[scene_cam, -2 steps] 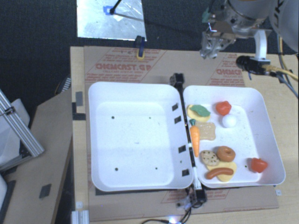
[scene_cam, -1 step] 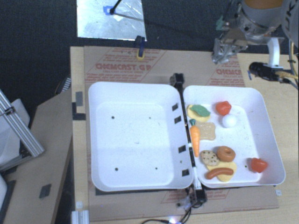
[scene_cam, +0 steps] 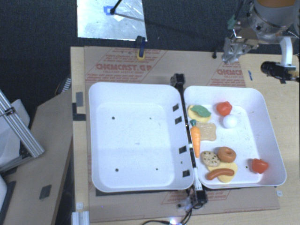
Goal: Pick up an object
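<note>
Camera view: carrot lies lengthwise along the right bin's left wall, tip toward the near edge. Jaws' state I cannot tell; gripper hangs beyond the far rim.

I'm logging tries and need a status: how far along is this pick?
Nothing looks done yet. The pincer hangs above the bench beyond the right bin, with nothing seen between its fingers. All the toy food lies in that bin: carrot, donut, white ball, cookie, hot dog and the rest. Left to do: move over the bin, descend, grasp one item and lift.
</note>
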Controlling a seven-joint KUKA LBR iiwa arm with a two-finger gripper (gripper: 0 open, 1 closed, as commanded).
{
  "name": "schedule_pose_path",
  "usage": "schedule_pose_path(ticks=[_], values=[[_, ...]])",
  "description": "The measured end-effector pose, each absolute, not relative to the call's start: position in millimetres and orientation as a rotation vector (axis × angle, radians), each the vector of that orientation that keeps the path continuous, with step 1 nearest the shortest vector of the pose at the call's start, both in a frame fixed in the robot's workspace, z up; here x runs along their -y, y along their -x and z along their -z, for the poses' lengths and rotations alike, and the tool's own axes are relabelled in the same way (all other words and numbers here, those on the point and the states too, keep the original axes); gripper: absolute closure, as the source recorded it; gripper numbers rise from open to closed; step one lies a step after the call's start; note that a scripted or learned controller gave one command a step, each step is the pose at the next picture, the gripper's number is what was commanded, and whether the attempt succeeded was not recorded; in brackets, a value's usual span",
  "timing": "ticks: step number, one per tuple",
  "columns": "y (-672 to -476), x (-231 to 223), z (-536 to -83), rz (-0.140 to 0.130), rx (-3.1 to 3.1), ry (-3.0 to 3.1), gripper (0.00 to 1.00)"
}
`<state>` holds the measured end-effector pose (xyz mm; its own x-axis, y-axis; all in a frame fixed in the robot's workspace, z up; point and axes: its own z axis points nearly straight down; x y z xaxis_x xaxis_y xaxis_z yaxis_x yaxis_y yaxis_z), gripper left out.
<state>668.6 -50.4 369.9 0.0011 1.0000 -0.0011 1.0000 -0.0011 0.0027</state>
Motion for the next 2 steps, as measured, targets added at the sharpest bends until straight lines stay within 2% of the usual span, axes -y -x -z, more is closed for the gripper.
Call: schedule_pose_path(ticks=[2], values=[[-668.6, 105, -390, -0.003, -2.218, -2.219, 1.0]])
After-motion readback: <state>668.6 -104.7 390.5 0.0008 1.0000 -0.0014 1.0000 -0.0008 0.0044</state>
